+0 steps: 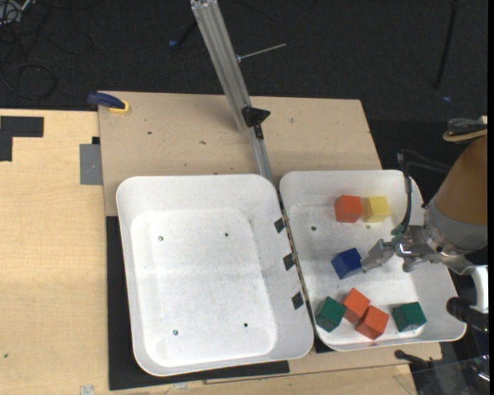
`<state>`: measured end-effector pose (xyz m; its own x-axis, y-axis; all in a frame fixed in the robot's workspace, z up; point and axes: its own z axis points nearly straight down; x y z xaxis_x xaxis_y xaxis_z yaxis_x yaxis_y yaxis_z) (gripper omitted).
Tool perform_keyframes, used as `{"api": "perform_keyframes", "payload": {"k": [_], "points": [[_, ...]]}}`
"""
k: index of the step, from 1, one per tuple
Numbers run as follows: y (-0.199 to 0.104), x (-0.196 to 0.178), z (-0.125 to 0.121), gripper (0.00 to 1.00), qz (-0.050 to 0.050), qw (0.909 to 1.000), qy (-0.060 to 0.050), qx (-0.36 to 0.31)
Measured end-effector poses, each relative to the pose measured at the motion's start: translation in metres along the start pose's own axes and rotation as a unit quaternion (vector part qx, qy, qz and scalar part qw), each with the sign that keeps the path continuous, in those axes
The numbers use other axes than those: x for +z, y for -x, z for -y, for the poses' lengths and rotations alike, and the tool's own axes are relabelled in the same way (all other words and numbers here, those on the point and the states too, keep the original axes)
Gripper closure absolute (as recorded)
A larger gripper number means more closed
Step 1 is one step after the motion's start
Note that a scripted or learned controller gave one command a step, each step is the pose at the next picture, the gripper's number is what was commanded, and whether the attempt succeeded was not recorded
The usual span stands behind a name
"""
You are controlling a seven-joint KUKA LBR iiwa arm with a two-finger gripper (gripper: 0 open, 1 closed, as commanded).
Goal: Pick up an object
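the arm reaches in low over the right bin [313,186] with its gripper [377,256] pointing at the blue block [347,262], which sits just beside the tip near the bin's middle, and i cannot tell how the gripper is set.

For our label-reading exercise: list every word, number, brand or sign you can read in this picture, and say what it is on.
None can be read: the blocks, such as the blue block and yellow block, and both bins show plain surfaces with no lettering.
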<state>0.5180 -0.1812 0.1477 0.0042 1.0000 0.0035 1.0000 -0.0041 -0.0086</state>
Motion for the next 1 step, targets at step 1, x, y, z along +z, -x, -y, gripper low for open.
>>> {"api": "perform_keyframes", "payload": {"k": [1], "points": [[0.0022, 0.0274, -0.0060, 0.00, 0.004, 0.9999, 0.012, -0.003]]}}
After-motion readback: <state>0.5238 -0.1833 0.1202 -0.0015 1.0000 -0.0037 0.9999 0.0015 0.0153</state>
